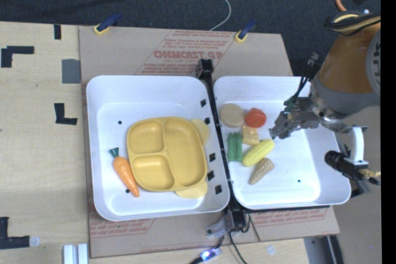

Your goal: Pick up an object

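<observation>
One corn cob lying slantwise (tip up-right), jaws just beside

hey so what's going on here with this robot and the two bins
A robot arm reaches in from the right over the right bin, its gripper hanging just right of a cluster of toy food: a tomato, a tan round piece, a corn cob, a green piece and a cone. Nothing looks picked up yet. The left bin holds a yellow divided plate with a carrot beside it.
</observation>
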You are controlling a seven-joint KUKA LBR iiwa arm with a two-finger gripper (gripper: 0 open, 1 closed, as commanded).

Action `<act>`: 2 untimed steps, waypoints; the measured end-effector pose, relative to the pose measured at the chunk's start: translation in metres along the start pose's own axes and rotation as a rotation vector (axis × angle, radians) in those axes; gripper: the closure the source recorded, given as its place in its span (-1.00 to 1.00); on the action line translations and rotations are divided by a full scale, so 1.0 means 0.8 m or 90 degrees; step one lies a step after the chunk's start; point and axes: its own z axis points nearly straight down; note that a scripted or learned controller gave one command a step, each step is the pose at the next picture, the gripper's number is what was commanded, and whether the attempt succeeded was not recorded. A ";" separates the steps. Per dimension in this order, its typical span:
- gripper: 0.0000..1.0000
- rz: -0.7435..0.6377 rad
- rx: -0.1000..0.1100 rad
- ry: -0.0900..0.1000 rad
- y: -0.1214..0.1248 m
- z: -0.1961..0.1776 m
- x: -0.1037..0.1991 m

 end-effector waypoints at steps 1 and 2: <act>1.00 0.001 0.001 -0.001 0.008 0.013 0.058; 1.00 0.000 0.001 0.000 0.031 0.016 0.116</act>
